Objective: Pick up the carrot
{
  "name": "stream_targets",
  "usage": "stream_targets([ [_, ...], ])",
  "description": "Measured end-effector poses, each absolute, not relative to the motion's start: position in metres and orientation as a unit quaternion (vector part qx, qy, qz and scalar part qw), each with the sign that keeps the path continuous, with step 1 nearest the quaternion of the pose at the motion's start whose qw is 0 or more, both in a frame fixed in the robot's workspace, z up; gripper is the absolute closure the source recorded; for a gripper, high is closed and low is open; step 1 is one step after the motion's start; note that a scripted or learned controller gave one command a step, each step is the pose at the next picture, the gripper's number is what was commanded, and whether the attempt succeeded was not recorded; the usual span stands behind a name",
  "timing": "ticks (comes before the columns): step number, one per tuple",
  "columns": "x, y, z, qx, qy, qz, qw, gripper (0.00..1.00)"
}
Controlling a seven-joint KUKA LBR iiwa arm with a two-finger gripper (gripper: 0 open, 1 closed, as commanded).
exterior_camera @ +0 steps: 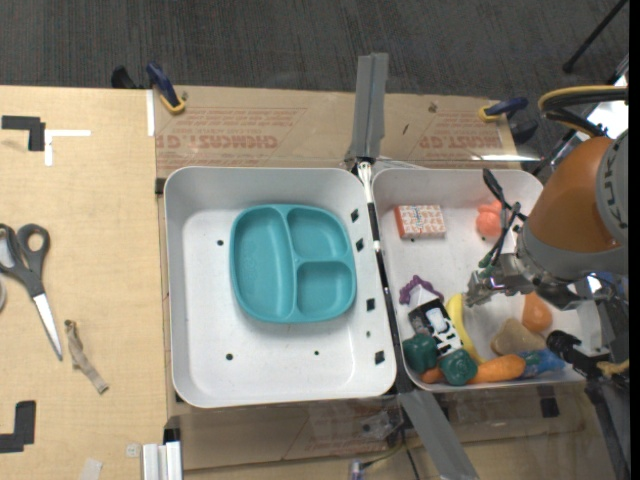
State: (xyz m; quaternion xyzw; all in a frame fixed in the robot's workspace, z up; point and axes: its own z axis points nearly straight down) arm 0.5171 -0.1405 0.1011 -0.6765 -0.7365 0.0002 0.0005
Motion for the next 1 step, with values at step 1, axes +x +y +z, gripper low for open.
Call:
stream_targets([
  [1,0.4982,-0.2121,0.0938,-0.633,-0.774,-0.0014,0.001,1.0],
])
